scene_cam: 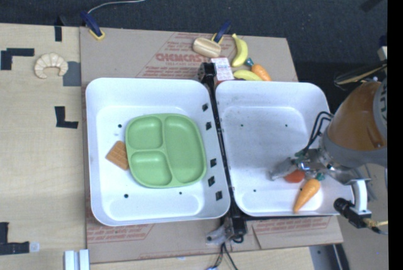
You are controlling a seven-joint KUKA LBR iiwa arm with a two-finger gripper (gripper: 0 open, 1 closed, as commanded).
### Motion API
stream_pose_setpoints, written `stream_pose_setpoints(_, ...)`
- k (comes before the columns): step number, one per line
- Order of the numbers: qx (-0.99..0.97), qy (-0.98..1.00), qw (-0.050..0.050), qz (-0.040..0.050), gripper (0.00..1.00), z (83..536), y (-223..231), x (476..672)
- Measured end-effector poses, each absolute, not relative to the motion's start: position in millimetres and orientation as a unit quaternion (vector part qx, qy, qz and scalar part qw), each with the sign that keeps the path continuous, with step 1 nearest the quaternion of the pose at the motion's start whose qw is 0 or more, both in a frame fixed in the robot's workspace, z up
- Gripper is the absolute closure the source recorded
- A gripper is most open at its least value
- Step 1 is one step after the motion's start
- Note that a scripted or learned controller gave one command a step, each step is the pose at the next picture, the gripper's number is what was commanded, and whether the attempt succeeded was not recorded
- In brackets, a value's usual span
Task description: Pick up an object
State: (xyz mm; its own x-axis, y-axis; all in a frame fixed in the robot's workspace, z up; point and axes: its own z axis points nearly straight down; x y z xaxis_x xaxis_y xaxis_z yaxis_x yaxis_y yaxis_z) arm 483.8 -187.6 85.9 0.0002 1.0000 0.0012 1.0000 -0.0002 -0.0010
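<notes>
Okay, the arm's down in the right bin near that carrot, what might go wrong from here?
Two risks stand out. The gripper sits over a small red object that touches the orange carrot, so a grasp may catch both or knock the carrot aside. Both lie close to the right bin's near wall, in its lower right corner, so the arm could push them against the rim instead of lifting one.

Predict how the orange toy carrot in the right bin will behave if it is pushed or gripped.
The carrot tapers to a point, so a push would probably swing it round rather than slide it straight. Its smooth, rounded body may squirt out of a pinch. It lies near the right bin's front wall, so it could wedge there.
</notes>
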Motion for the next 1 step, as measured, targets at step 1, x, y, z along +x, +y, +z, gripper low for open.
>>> stream_pose_setpoints(1, -0.707, -0.707, -0.001, -0.0005, 1.0, 95.9, -188.2, 484.9)
